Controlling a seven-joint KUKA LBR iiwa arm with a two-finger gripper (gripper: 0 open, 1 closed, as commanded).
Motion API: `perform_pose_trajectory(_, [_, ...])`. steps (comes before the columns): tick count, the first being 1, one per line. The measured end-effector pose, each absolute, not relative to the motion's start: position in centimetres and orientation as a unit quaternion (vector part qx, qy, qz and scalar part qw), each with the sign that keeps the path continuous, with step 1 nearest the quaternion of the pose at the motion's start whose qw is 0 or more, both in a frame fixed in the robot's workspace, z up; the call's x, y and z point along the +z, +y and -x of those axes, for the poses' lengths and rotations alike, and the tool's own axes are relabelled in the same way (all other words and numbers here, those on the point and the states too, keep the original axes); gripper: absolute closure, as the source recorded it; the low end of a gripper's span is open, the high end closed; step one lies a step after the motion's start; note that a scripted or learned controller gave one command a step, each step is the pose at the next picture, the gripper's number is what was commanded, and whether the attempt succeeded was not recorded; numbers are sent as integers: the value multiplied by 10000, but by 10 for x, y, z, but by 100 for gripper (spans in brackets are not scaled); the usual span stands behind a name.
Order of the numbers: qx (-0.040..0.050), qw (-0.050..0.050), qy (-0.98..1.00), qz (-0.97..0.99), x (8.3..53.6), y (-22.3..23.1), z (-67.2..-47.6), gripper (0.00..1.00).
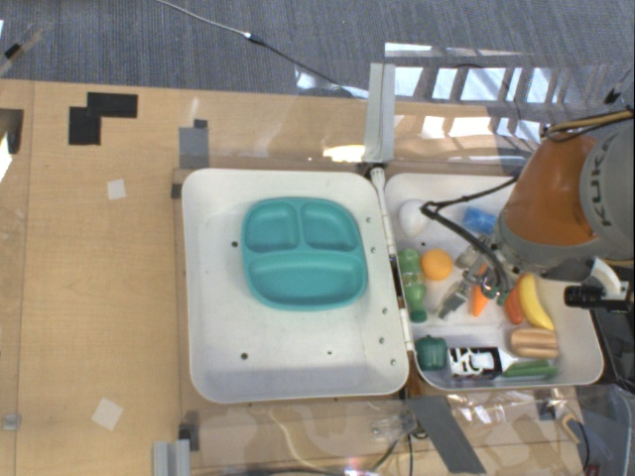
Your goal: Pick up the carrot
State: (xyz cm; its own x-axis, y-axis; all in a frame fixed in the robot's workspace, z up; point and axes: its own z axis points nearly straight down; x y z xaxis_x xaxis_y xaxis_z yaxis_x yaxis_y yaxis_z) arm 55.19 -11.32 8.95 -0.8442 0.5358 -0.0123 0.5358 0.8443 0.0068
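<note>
The carrot [480, 302] is a short orange stick lying in the middle of the right bin [591, 363], partly covered at its upper end. My gripper [468, 291] reaches down from the grey arm with the orange band and sits right at the carrot, its metal tip just left of it and touching or nearly touching. Whether the carrot is gripped cannot be made out from this angle.
Around the carrot lie an orange [436, 264], green items [413, 288], a red piece [513, 308], a banana [537, 301], a bun [534, 342], a green vegetable [527, 369], a black-and-white box [474, 361] and a teal cup [431, 352]. The left bin [218, 365] holds a teal divided plate [303, 252].
</note>
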Motion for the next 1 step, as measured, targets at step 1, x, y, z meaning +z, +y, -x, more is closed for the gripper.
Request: perform_pose_trajectory(1, [26,117,9612,-2757,103,-112,-555,100])
